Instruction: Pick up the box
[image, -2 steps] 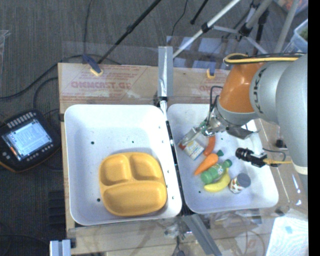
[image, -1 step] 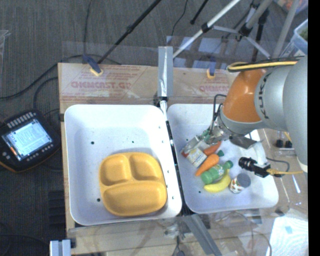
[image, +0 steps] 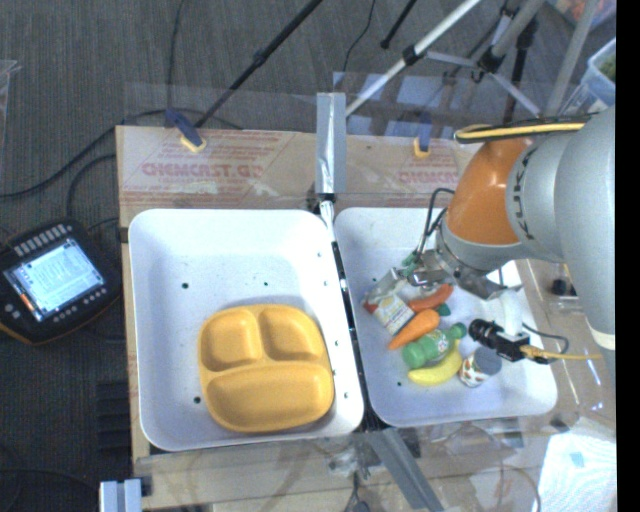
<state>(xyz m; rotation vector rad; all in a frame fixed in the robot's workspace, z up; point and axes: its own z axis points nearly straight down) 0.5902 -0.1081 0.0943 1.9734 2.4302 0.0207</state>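
Observation:
The box (image: 390, 308) is a small white carton with red and orange print. It lies tilted in the right bin (image: 520, 400), near that bin's left wall. My gripper (image: 418, 268) hangs just behind and to the right of the box, over the pile of toy food, below the orange-banded wrist. Nothing shows as held in it.
Beside the box lie two carrots (image: 415, 327), a green bottle (image: 436, 346), a banana (image: 435, 374) and a small round piece (image: 472, 371). The left bin (image: 160, 260) holds a yellow compartment tray (image: 265, 365). A handheld controller (image: 52, 280) sits off the bench at left.

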